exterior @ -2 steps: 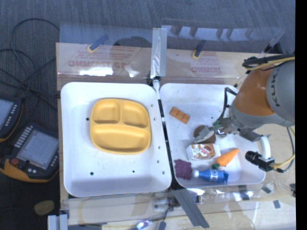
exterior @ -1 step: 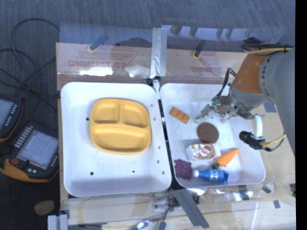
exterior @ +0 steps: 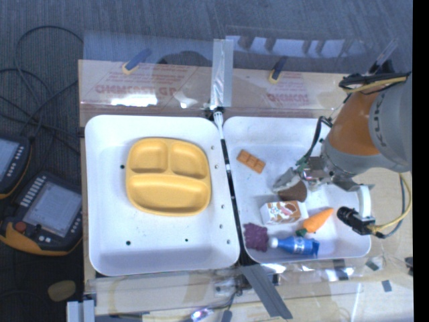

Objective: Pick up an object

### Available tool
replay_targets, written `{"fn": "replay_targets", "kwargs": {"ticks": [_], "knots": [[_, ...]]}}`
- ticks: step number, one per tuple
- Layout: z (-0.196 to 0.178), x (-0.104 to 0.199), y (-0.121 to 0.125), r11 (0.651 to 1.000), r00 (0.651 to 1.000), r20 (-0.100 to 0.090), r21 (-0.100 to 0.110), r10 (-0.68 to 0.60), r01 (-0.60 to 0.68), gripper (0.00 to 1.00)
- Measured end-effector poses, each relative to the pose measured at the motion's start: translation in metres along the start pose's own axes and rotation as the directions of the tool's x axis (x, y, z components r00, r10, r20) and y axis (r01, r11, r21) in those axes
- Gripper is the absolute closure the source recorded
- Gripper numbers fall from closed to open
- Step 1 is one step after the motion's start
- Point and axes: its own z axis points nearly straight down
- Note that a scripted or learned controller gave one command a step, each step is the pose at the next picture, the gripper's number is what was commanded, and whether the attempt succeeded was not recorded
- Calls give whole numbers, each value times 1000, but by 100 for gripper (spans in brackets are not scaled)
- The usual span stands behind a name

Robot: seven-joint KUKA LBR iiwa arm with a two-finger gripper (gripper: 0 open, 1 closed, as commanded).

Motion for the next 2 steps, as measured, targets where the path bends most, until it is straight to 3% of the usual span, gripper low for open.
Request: {"fn": "replay_targets", "kwargs": {"ticks": [1, 2], "knots": [[-9, 1, 1, 1000, 1000, -2, -1, -1, 1, 100], [-167, 61, 17, 991, 991, 0, 9, 135, -135, 100]]}}
